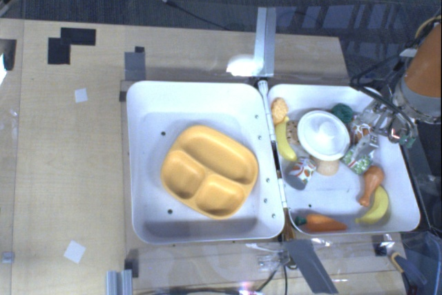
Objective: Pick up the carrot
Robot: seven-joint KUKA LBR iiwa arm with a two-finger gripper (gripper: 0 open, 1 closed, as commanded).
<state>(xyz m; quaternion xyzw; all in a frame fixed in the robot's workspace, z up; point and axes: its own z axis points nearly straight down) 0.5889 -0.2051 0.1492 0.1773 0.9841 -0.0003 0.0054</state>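
Carrot lies along right bin's front wall.

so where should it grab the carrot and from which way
Take the carrot across its thick orange middle, coming straight down from above. It lies flat and lengthwise along the right bin's near wall, green top toward the divider, so the fingers should close across its narrow width. The near wall leaves little room there, so this may be tight.
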